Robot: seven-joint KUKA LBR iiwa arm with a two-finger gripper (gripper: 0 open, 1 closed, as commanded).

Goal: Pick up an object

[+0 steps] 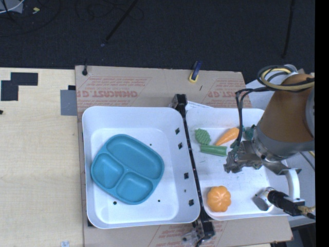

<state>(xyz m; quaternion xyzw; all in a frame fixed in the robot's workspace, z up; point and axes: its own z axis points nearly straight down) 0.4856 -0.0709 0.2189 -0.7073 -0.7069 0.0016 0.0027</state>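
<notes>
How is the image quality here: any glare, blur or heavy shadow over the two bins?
Camera view: light is even and soft, with no blown-out glare on the white bins; the blue plate and the orange fruit are reasonably sharp with only faint shadows; the end effector is a dark, murky clump with little detail; the floor beyond the bench is nearly black.

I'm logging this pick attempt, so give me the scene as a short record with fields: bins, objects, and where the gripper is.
left bin: holds a blue divided plate
right bin: holds an orange pumpkin toy, a carrot toy and a green toy vegetable
gripper: low over the right bin, right of the green toy vegetable, above the pumpkin toy
held: nothing visible between the fingers
</notes>
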